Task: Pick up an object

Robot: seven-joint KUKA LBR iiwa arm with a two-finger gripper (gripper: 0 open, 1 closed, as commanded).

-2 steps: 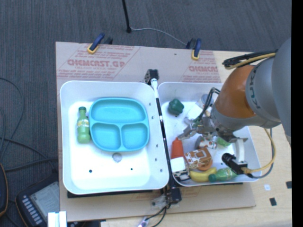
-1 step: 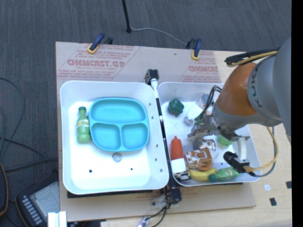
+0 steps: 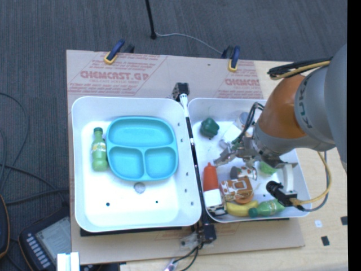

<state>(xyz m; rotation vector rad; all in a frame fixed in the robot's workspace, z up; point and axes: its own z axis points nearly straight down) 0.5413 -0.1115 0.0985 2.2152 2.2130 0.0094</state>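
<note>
Dark grey carpet surrounds a cardboard-topped bench (image 3: 141,75) bearing two shallow white bins; the metal two-finger gripper (image 3: 237,154) hangs over the right bin (image 3: 194,109), its state unclear; an orange-red bottle (image 3: 210,176) lies at its 7 o'clock, a dark green lump (image 3: 209,126) at 11.

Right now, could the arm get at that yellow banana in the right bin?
Probably yes. The banana lies uncovered at the near wall of the right bin, just below the gripper. The toys crowding it could get in the way of a clean grab.
</note>
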